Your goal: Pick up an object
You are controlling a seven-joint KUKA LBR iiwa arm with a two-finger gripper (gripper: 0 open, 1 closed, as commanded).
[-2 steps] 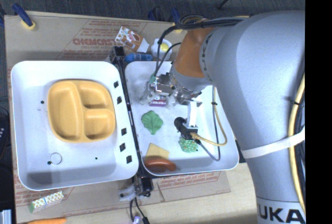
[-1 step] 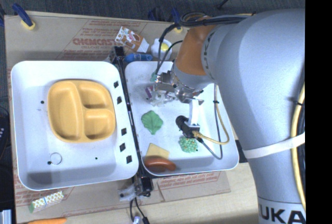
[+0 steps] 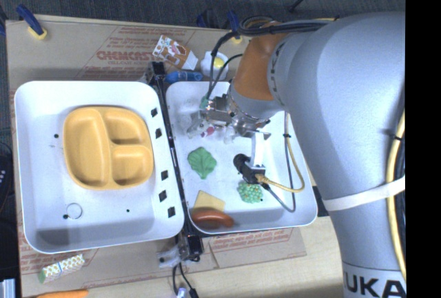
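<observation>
A bench seen from above, with two shallow white bins side by side on brown cardboard. The left bin [image 3: 27, 152] fills the left half of the frame and holds a yellow divided tray [image 3: 107, 146], lying flat near its centre. A row of black clips [image 3: 162, 152] runs down the seam between the bins. The right bin [image 3: 303, 210], in the middle of the frame, holds several small things: a green leaf-shaped toy [image 3: 202, 161] near its centre, a yellow wedge [image 3: 208, 201] below that with a reddish-brown sausage-like piece [image 3: 211, 219] touching its lower edge at the bin's bottom wall, and a knobbly green piece [image 3: 250, 192] to the right of the leaf. The grey arm with its orange band [image 3: 256, 69] enters from the right and covers much of that side. Its gripper [image 3: 219, 117] sits over the upper part of the right bin, above the leaf toy; whether it is open, or holds anything, cannot be told.
</observation>
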